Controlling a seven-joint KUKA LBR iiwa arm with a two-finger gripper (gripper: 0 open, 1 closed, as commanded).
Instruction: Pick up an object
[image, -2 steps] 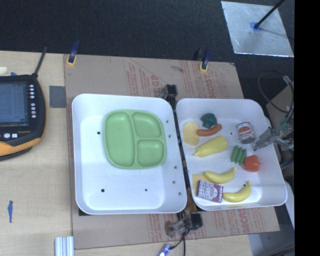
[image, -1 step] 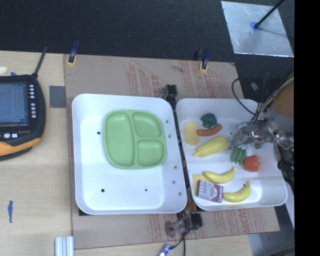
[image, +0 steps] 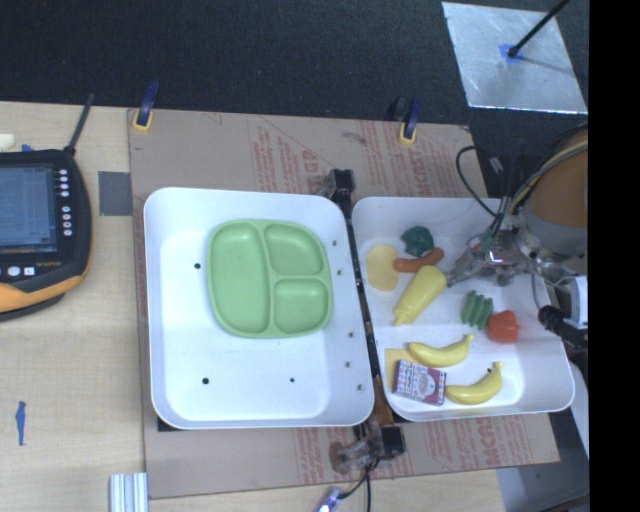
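Note:
The right bin (image: 555, 395) holds several toy foods. At its back lie a dark green vegetable (image: 418, 239), an orange-red sausage (image: 417, 263), a pale yellow round piece (image: 381, 267) and a yellow corn cob (image: 420, 293). Further forward are a green ridged piece (image: 476, 308), a red tomato (image: 503, 325), two bananas (image: 440, 351) (image: 475, 387) and a small red box (image: 417, 381). My gripper (image: 470, 267) hangs over the bin's right back part, just right of the sausage and above the green ridged piece. Nothing shows in its grasp.
The left bin (image: 170, 390) carries a green divided plate (image: 270, 277). A tablet controller (image: 35, 225) lies at the bench's left edge. Cables (image: 480, 185) run behind the right bin next to the arm (image: 560, 195).

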